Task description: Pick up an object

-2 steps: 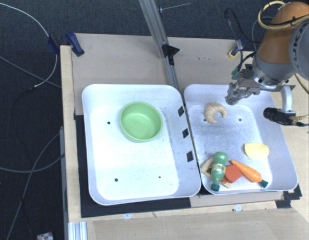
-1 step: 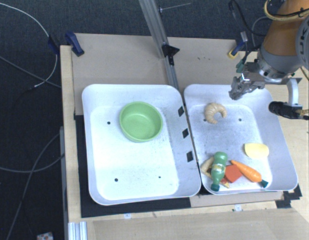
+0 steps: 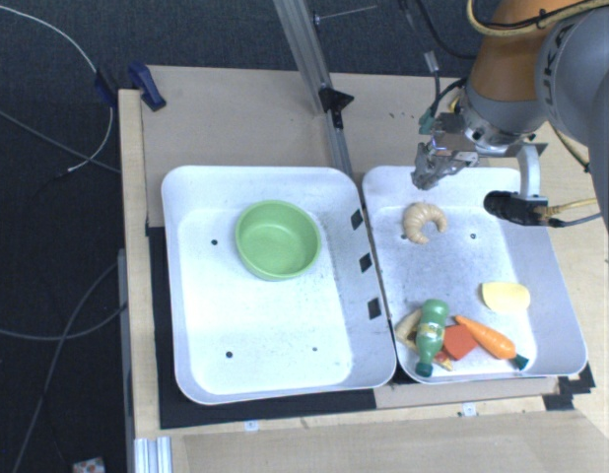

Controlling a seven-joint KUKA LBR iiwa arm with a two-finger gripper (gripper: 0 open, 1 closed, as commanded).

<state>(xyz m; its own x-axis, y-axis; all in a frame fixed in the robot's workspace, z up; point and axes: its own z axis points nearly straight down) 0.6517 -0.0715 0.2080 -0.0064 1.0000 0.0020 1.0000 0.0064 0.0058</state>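
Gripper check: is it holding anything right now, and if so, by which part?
Nothing is held. The gripper hangs above the far end of the right bin, just behind the croissant, which lies on the bin floor with nothing gripping it.

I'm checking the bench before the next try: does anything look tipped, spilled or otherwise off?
Nothing looks spilled or broken. The green bowl sits upright in the left bin. In the right bin, the croissant lies alone below the tool, while the green bottle and carrot are heaped in the near corner.
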